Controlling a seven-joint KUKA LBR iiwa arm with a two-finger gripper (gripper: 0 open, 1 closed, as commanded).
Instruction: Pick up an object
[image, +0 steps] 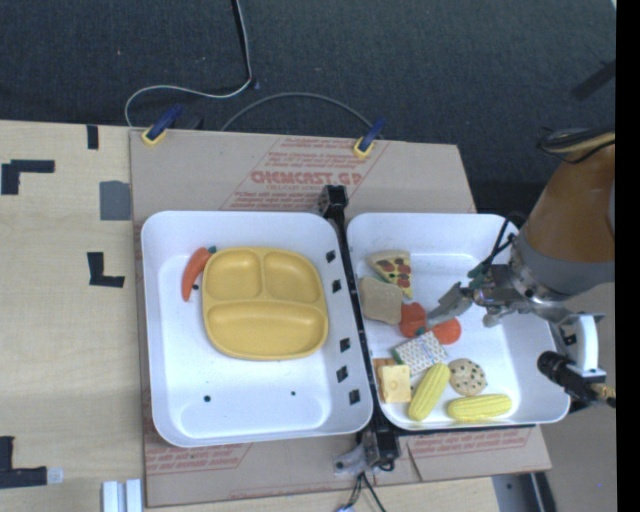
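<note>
Our claw hangs spread by the tomato; crowded toys could make us nudge it away.

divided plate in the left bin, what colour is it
Yellow. The divided plate shows plainly in the camera view, lying in the left bin.

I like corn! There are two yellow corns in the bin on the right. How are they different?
The corn nearer the middle stands slanted, tip pointing up toward the checkered block; the corn by the front wall lies almost flat, sideways. The slanted corn touches the yellow cheese cube; the flat one lies just below the cookie. Both are yellow, bumpy toy cobs of similar size, in the right bin.
</note>
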